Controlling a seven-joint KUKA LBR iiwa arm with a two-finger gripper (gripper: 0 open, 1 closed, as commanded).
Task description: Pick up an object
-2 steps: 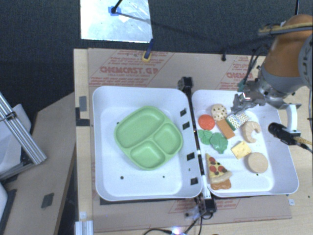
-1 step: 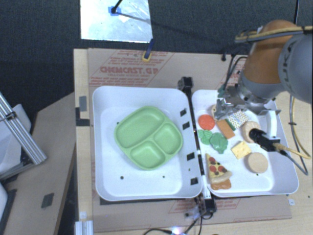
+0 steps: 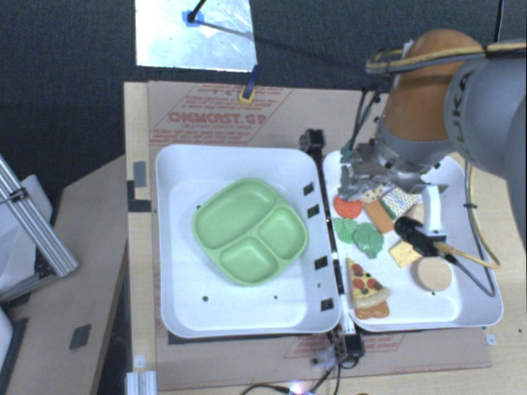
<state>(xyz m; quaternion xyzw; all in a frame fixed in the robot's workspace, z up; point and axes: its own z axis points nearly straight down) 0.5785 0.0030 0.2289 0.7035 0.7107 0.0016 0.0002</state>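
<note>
The right bin (image 3: 473, 303) holds toy food: a red tomato slice (image 3: 347, 207), green broccoli pieces (image 3: 361, 235), an orange block (image 3: 380, 216), a patterned cracker (image 3: 401, 199), a yellow cheese square (image 3: 404, 253), a round tan biscuit (image 3: 433, 273) and a pizza slice (image 3: 366, 286). My gripper (image 3: 360, 184) hangs low over the bin's far-left part, just above the tomato slice and the orange block. The wrist hides its fingers from this angle. Nothing is seen held.
The left bin (image 3: 185, 303) carries a green divided plate (image 3: 251, 231). A black divider with clips (image 3: 324, 220) runs between the bins. The arm's bulk (image 3: 445, 89) covers the right bin's far side. A shiny sheet (image 3: 195, 23) lies beyond the bench.
</note>
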